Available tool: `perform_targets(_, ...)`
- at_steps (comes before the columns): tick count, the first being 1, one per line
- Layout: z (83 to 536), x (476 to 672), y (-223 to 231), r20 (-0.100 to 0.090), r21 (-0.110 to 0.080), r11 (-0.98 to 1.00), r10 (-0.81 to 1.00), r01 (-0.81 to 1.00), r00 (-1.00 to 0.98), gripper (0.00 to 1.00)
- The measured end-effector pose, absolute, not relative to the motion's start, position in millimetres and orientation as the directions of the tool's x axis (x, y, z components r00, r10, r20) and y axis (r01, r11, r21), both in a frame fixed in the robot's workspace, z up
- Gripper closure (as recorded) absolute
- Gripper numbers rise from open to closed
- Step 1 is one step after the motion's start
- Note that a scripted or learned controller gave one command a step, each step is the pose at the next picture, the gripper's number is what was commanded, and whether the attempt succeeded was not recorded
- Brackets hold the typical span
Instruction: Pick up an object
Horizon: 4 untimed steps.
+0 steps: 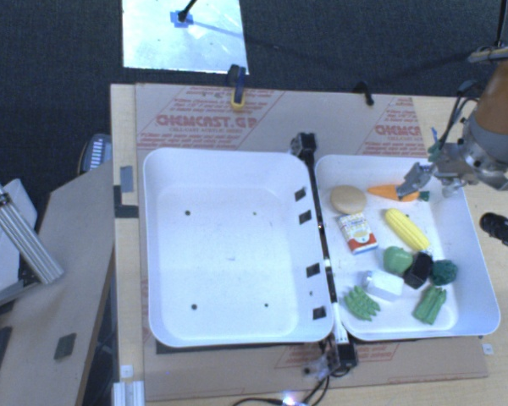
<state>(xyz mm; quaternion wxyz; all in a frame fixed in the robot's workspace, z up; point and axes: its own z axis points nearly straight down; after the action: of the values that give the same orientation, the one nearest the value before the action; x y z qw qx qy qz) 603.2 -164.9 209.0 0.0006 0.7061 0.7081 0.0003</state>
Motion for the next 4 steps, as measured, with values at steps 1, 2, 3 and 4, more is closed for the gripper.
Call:
perform_targets(1,103,607.4,-132,-0.004,0.012,0.003,1.000,1.000,-0.003,0.00)
perform_targets(2,110,606.6,-131,-0.001,0.009,0.003,1.000,1.000,-0.003,1.00)
perform_targets(3,296,604.5,-130,-0.004,0.021,0.005,1.000,1.000,-0.005,1.00)
perform_targets(4,452,605.5,-83,-0.002,0.022,0.010,1.000,1.000,-0.010,1.00)
